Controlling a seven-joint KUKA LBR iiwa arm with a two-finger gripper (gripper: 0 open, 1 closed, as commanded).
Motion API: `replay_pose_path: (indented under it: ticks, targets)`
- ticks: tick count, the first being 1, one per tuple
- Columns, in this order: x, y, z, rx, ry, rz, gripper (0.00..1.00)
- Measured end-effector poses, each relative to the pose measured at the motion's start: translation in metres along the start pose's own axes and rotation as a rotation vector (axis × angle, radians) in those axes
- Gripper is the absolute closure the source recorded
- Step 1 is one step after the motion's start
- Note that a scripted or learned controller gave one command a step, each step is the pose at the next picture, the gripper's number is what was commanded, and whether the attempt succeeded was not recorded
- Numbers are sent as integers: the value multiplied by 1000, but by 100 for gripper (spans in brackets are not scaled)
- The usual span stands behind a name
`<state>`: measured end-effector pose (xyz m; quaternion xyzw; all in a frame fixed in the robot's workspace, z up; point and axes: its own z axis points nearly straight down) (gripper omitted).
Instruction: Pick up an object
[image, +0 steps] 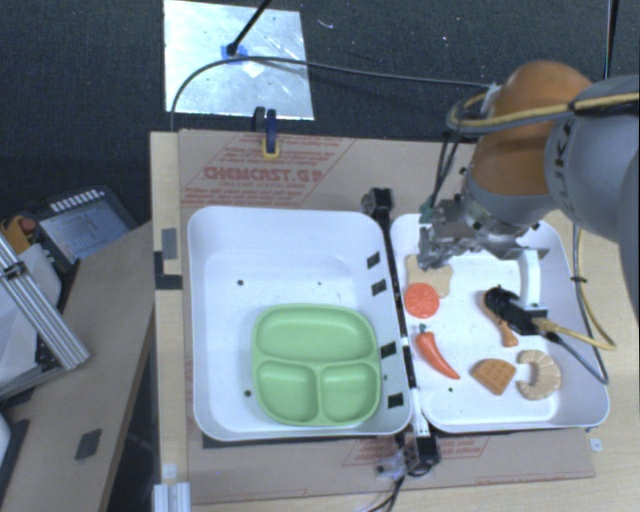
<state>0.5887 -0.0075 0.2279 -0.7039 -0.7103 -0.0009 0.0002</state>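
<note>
"White plastic, both bins; the left bin (215, 300) holds a green divided plate (315, 365), lying flat toward its near side; what is in the other?"

"The right bin (590, 400) holds the small things; a beige flat piece (431, 277) lies near its far left corner, and a round red slice (421, 299) lies just beside it on the near side; nearer still is an orange-red pepper shape (436, 353), slanted."

"And the arm?"

"The grey arm (590, 150) reaches in from the right, its orange band (530, 110) above the wrist; the jaws hang over the beige flat piece, right at its far edge; whether they are open or closed, I cannot tell, and nothing can be seen held between them."

"What else lies in that bin?"

"A black-and-orange object (508, 311) sits toward the middle right; a brown cracker (493, 375) and a pale curved pastry (540, 372) lie side by side near the front, close together; all rest on the bin floor."

"Under the bins?"

"A cardboard sheet (270, 172) on the counter (110, 330)."
</note>
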Motion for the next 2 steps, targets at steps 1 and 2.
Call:
replay_pose_path:
  ticks: [1, 2]
  targets:
    - [56, -10, -9, -1, 1, -1, 100]
    - [118, -19, -7, 0, 0, -1, 100]
